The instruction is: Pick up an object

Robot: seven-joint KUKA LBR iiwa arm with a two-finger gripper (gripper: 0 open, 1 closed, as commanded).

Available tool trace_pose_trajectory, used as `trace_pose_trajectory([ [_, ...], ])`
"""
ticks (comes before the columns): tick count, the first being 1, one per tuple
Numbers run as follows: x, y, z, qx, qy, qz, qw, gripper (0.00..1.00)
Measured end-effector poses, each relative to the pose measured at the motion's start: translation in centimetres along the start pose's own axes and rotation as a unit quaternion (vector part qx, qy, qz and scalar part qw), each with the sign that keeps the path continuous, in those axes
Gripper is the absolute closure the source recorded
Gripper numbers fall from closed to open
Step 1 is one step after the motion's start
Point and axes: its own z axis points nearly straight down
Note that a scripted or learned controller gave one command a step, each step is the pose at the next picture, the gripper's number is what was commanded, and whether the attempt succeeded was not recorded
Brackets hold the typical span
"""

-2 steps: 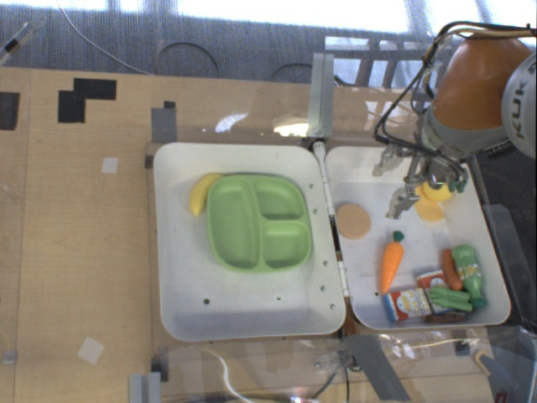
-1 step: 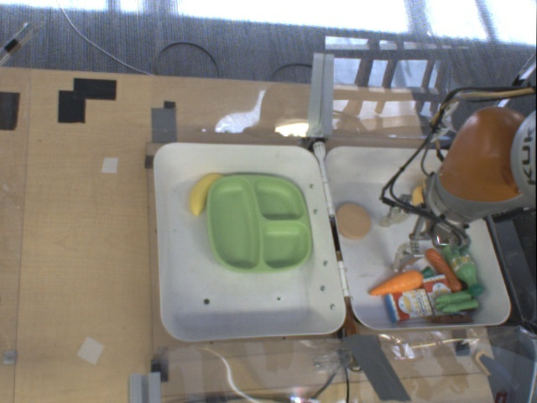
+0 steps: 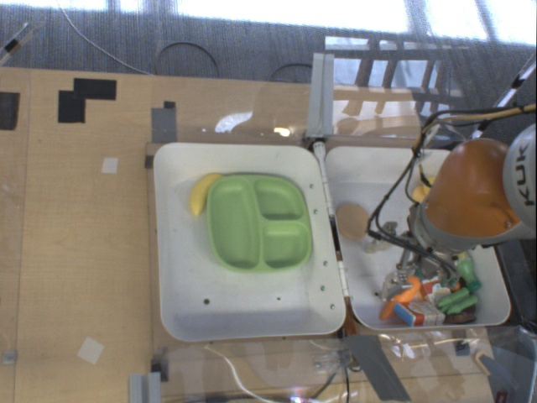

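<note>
My gripper (image 3: 409,275) hangs low in the right bin (image 3: 369,309), at the near right corner, just over a heap of small toys. The heap holds an orange carrot-like piece (image 3: 398,300), a red and white box (image 3: 417,313) and green pieces (image 3: 461,296). The gripper's tip touches or nearly touches the top of the heap, and nothing is seen lifted. A tan round disc (image 3: 352,221) lies alone at the bin's left side. The arm's orange band (image 3: 470,191) covers the bin's right part.
The left bin (image 3: 243,317) holds a green divided plate (image 3: 258,222) with a yellow banana (image 3: 200,193) tucked at its upper left edge. A yellow object (image 3: 420,193) peeks out behind the arm. Cables loop beside the wrist.
</note>
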Motion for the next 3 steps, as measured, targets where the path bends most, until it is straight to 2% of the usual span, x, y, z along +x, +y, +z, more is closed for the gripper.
trace_pose_trajectory([
  [1,-0.9,-5.2,0.1,0.0,0.0,-0.038,0.9993,0.0],
  [2,0.6,-7.8,0.1,0.0,0.0,-0.059,0.9983,0.0],
  [3,0.0,-7.7,-1.3,0.002,-0.008,-0.062,0.998,1.0],
])
